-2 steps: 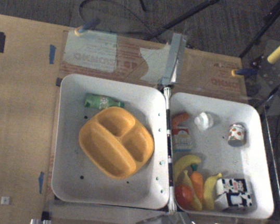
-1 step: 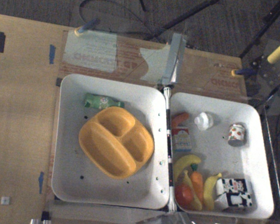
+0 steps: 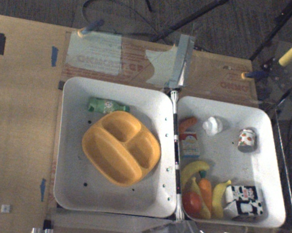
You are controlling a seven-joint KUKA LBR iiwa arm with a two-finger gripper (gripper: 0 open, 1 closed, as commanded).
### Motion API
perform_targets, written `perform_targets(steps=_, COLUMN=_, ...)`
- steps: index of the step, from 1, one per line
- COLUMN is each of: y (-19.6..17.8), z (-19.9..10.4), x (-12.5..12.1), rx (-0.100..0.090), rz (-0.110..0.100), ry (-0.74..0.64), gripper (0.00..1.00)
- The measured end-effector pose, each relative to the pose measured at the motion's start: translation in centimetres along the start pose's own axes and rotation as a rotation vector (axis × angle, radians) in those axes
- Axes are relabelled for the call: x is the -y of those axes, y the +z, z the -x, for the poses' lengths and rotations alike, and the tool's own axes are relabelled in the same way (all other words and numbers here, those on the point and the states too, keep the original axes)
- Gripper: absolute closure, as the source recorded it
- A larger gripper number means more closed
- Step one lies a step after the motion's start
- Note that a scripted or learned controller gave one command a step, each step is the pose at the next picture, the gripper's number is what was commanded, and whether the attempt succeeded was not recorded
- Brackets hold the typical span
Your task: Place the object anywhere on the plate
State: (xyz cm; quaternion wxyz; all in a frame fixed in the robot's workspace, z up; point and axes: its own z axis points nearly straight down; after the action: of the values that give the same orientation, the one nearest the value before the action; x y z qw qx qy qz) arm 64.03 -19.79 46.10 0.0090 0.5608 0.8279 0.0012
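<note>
An orange plate with three compartments lies in the middle of the left bin. A green bottle lies on its side just behind the plate, near the bin's far wall. The right bin holds several toy foods: a small carton, a white piece, a can, yellow bananas, a carrot, a red tomato and a black-and-white milk carton.
A metal divider runs between the two bins. Clear plastic sheets lie on the bench behind the bins. Tripod legs and cables cross the floor at the back.
</note>
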Motion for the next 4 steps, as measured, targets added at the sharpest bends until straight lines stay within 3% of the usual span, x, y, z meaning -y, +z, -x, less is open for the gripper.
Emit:
perform_targets(steps=1, y=0.0, z=0.0, x=0.0, rx=0.000, rz=-0.001, ry=0.000, gripper=0.00)
perform_targets(steps=2, y=2.5, z=3.3, x=-1.5, rx=-0.008, rz=-0.005, ry=-0.208, gripper=0.00)
perform_targets(steps=3, y=1.2, z=3.2, x=-1.7, rx=0.000, rz=0.002, ry=-0.210, gripper=1.00)
perform_targets(steps=4, y=1.2, z=3.2, x=-1.7, rx=0.000, rz=0.001, ry=-0.210, gripper=0.00)
